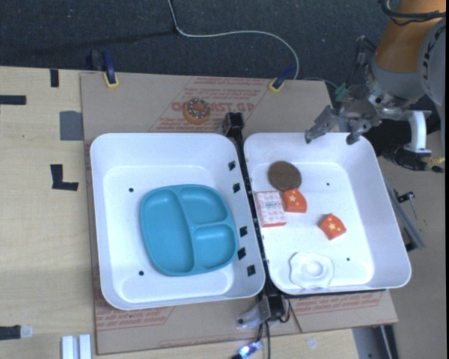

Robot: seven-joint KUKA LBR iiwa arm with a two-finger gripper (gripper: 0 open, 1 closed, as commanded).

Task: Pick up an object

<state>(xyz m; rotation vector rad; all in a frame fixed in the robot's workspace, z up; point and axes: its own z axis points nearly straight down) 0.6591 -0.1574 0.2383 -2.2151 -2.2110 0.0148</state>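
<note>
The right bin (374, 193) holds a brown round disc (284, 175), a small pink and white packet (270, 208), an orange-red piece (295, 200), a second orange block (332, 226) and a white round lid-like object (311, 268). My gripper (334, 131) hangs above the far edge of the right bin, up and to the right of the brown disc. Its two dark fingers are spread apart and open, with nothing between them.
A blue divided tray (188, 227) lies in the left bin (112, 170). A black divider with clips (243, 200) runs between the bins. A doughnut-like print (197, 111) marks the cardboard behind them. A white cable (232, 34) loops at the back.
</note>
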